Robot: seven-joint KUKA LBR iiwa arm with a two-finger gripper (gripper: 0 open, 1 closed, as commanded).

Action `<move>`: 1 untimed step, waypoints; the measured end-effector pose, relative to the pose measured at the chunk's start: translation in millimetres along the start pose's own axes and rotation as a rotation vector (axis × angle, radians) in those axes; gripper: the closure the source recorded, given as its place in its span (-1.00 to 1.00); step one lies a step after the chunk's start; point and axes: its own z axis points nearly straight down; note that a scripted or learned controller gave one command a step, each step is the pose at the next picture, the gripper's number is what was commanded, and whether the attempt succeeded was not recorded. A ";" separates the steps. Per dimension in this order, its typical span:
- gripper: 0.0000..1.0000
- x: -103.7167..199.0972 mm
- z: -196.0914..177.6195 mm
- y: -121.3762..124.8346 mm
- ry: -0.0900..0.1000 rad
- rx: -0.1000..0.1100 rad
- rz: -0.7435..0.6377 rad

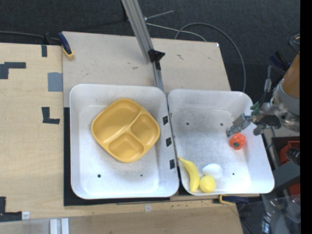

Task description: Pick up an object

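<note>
We are working over the right bin (195, 101), where the gripper (246, 122) is hanging near the right wall, just above and beside a small red-orange fruit (237, 141) that is lying close to that same wall. The fingers (236, 126) are looking spread apart with nothing between them, so we are judging the hand as open and empty. To do this step well, we are centring the fingers over the fruit, keeping one clear of the bin wall, and lowering until they are straddling it before closing. The fruit is looking round, so it may be rolling if nudged. A banana (190, 172), a white egg (212, 169) and a lemon (207, 184) are sitting along the front edge, well apart from our target, and a yellow divided plate (126, 129) is resting in the left bin (80, 145)
</note>
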 end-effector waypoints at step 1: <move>-1.00 -0.2 -0.1 0.0 0.000 0.000 0.000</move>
